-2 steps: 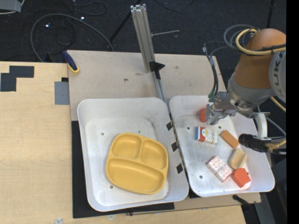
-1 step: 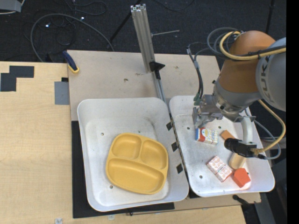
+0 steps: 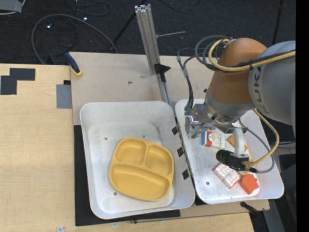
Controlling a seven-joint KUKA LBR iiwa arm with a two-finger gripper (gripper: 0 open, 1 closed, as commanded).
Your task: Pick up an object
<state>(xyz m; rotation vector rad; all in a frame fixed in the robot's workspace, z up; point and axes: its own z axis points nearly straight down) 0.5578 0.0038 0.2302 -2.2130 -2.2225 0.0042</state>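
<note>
so the big grey arm (image 3: 270,81) reaches in over the right bin (image 3: 203,187). the left bin (image 3: 96,129) holds a yellow tray (image 3: 142,168) with three parts. the hand (image 3: 195,124) hangs low at the right bin's top left part, and i cannot tell its state. near it lie a white and red box (image 3: 213,139), a pink speckled block (image 3: 226,174) and a small orange block (image 3: 249,183).

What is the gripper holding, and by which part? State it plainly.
It cannot be told. The gripper hangs low over the right bin, near a small carton, but the arm's wrist hides the place where any hold would be.
</note>
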